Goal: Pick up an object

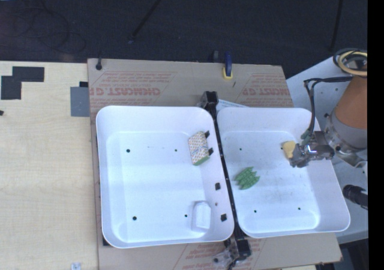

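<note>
The hand (pixel 299 156) hung over the right bin (pixel 324 218) near its right wall, just beside a small yellow object (pixel 288 148). A green object (pixel 246 178) lay mid-bin. The left bin (pixel 114 203) held a patterned block (pixel 198 147) and a clear cup (pixel 200 215)

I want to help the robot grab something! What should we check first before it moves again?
1. Gripper is over the right bin: ok.
2. Something lies close to it: ok, a yellow thing sits right beside it.
3. Yellow thing is between its fingers: cannot tell, too small and blurred.
4. Green toy lies apart from the gripper, out of its way: ok.
5. Speckled block and clear cup are in the left bin, away from the arm: ok.
</note>
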`<state>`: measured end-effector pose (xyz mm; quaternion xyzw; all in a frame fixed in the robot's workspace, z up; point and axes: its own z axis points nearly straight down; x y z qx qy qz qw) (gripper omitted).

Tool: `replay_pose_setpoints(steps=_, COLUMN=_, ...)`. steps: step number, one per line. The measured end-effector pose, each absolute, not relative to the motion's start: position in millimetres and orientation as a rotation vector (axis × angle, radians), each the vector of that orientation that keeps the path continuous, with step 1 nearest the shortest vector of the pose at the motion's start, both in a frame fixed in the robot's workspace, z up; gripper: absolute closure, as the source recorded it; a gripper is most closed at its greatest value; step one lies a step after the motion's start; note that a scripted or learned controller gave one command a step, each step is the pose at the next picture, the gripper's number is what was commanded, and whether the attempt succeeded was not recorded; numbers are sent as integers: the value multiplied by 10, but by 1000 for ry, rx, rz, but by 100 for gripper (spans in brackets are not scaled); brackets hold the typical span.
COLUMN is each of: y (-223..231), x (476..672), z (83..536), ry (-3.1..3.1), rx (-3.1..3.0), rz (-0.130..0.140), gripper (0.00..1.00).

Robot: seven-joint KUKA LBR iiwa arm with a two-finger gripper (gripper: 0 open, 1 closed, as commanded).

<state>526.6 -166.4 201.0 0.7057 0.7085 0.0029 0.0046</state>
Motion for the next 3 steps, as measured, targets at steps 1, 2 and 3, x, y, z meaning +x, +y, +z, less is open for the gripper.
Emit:
replay_pose_setpoints(steps=1, y=-574, x=5099, z=2659, ry=2235, rx=2209, rz=7, gripper=100)
replay_pose_setpoints(steps=2, y=-942, x=4724, z=1905, ry=2223, rx=2233, rz=-13, gripper=100)
replay_pose_setpoints(steps=3, y=-1417, x=4738, z=1266, ry=2222, rx=2230, rz=-8, gripper=100)
